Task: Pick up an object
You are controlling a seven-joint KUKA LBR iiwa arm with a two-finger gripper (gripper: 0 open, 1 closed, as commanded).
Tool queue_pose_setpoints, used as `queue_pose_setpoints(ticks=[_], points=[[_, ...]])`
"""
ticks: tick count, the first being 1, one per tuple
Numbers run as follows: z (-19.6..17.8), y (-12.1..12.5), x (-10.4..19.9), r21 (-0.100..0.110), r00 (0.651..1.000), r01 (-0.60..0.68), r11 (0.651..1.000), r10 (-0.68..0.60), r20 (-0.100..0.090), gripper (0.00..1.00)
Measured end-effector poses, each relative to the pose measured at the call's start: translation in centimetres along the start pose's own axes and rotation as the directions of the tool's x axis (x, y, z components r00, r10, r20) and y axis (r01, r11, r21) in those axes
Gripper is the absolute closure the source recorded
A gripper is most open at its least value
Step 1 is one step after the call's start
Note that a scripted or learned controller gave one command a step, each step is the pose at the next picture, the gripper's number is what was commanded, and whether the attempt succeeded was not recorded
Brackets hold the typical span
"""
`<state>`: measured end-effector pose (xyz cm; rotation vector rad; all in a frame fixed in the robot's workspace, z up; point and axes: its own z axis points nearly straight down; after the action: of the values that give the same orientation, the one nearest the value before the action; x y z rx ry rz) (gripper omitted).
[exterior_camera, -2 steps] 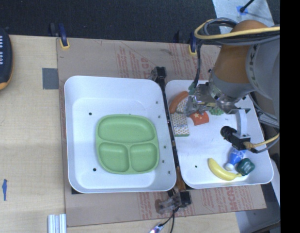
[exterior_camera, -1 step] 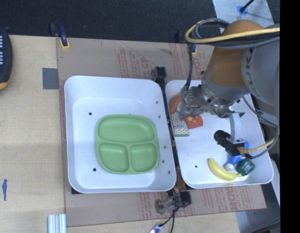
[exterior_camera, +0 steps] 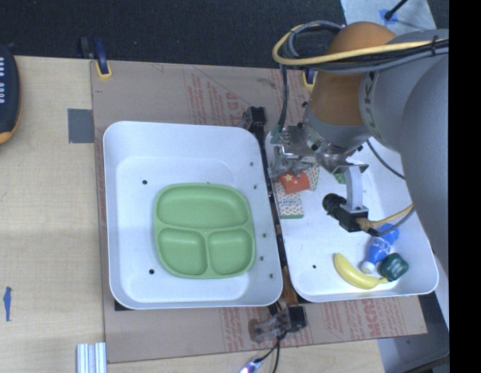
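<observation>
camera view: we log one slanted look down on both bins.
gripper (exterior_camera: pixel 293 160): low over the right bin (exterior_camera: pixel 318 284), far-left corner; parted or closed, we cannot tell.
red packet (exterior_camera: pixel 296 182): just beside the gripper, touching the patterned packet (exterior_camera: pixel 289 206).
banana (exterior_camera: pixel 357 273): near edge, by the blue bottle (exterior_camera: pixel 378 249).
left bin (exterior_camera: pixel 123 208): holds the green divided plate (exterior_camera: pixel 203 230).

The arm (exterior_camera: pixel 407 123) is a broad, smooth grey shell at the right of the frame, rounded like a thick tube. Above the wrist, in the upper right, bulges a glossy, domed orange band (exterior_camera: pixel 345 68). A yellow cable (exterior_camera: pixel 302 43) loops over its top, and a thin black cable (exterior_camera: pixel 390 165) curves out below the grey shell. The gripper (exterior_camera: pixel 297 160) is a small, angular cluster of silvery metal parts.
</observation>
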<state>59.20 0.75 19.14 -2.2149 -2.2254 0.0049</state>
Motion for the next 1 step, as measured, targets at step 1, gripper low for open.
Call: queue_pose_setpoints(ticks=[1], points=[[-1.86,-3.11,2.26,0.001,1.000,0.001,1.000,-0.001,-0.001,1.00]])
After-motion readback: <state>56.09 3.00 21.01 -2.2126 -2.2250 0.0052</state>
